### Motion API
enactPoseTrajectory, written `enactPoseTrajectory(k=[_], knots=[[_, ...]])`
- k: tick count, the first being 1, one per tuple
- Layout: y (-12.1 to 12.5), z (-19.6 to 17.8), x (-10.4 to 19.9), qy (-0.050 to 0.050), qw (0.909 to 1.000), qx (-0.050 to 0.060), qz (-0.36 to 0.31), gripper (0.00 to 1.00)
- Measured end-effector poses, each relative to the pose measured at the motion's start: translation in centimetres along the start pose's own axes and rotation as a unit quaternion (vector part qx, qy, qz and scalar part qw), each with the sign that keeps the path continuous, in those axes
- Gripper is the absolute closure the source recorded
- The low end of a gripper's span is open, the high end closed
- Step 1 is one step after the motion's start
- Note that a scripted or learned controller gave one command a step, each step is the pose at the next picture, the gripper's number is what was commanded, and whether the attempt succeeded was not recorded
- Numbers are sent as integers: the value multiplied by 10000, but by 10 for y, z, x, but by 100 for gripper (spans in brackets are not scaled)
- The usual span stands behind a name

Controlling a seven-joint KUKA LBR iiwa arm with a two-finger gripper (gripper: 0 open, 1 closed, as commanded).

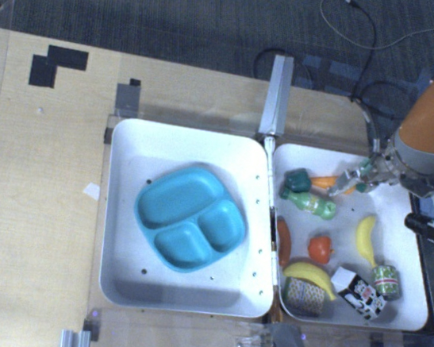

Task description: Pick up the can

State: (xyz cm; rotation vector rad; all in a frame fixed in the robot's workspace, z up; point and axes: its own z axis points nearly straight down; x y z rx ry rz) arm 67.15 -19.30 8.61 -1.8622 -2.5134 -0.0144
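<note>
The can (385, 281) is small, with a green patterned label, and lies on its side near the front right corner of the right bin (409, 320). My gripper (360, 179) hangs over the back of that bin, next to an orange carrot (324, 181). It is well behind the can and apart from it. Nothing can be seen held in it.
The right bin also holds a green bottle (314, 204), a dark green piece (296, 179), a yellow banana (365, 239), a red tomato (319, 248), a second banana (311, 273) on a mesh item and a black-and-white box (361, 296) touching the can. A blue divided plate (191, 217) lies in the left bin (122, 195).
</note>
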Motion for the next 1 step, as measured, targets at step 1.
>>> enactPoseTrajectory(k=[1], knots=[[-3,-12,-7,-66,10000,-15,-33,0]])
